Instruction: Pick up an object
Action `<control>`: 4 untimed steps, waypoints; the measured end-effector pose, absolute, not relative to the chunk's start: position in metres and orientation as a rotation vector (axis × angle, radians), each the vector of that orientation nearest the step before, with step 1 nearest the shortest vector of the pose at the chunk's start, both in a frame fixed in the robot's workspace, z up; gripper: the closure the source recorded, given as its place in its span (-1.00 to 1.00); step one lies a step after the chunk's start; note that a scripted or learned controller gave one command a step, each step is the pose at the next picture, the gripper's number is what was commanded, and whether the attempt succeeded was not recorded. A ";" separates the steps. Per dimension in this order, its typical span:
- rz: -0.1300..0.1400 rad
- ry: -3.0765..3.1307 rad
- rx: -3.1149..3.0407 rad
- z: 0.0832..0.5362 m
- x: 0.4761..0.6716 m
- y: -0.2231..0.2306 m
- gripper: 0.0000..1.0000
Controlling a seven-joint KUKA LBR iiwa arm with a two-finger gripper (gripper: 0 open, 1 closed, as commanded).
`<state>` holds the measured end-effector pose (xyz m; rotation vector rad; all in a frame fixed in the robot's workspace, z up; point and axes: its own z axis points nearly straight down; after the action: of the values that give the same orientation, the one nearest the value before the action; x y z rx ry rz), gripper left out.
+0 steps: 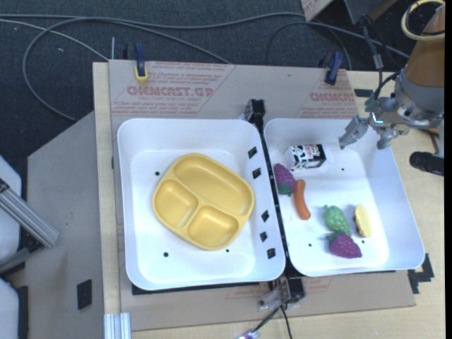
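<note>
Gripper [366, 132] hovering over the upper right corner of the right bin [395, 189], fingers spread wide and holding nothing.

Camera view: the grey arm [424, 69] with its orange band enters at about 2 o'clock, and its two fingers [349, 134] hang apart above the bin's far rim. In the right bin, a black-and-white milk carton [308, 155] lies at 11 o'clock, just left of the gripper and apart from it. Below it, a purple toy vegetable [284, 179] touches an orange carrot [301, 199] near the bin's left wall. Toward 5 o'clock sit a green toy vegetable [337, 219], a yellow piece [362, 221] just beside it, and a purple grape bunch [344, 246] beneath. The left bin [134, 189] holds a yellow divided plate [203, 200] at its centre. Both bins rest on the tabletop [183, 90].
</note>
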<state>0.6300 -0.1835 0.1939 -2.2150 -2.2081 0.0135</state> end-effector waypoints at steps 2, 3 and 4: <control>0.004 -2.217 -2.218 0.146 0.634 -0.191 -1.00; 0.003 -2.220 -2.217 0.098 0.637 -0.182 -1.00; 0.002 -2.221 -2.218 0.085 0.637 -0.181 -1.00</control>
<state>0.6371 -0.1815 0.0849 -2.2181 -2.2211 0.0023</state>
